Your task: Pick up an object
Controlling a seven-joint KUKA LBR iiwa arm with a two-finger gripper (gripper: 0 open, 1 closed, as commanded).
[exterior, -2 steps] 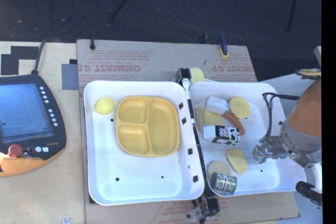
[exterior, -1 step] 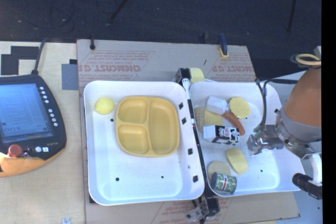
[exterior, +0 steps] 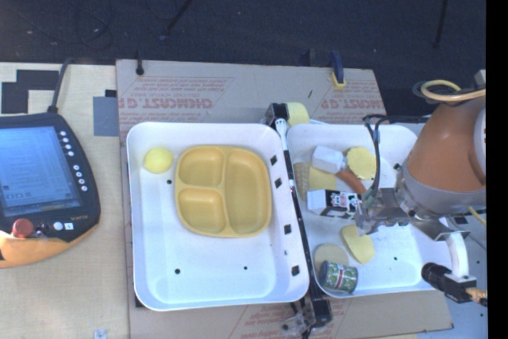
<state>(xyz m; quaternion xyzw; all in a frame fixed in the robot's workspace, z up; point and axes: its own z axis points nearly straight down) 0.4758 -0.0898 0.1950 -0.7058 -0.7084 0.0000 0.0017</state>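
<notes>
Lying just below the tool [exterior: 367, 220], yellow piece [exterior: 359, 244].

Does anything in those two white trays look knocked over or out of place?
Yes, one thing: the small can at the near edge of the right bin lies tipped on its side rather than standing. Otherwise that bin is just a jumble, and in the left bin the yellow divided plate sits flat.
</notes>
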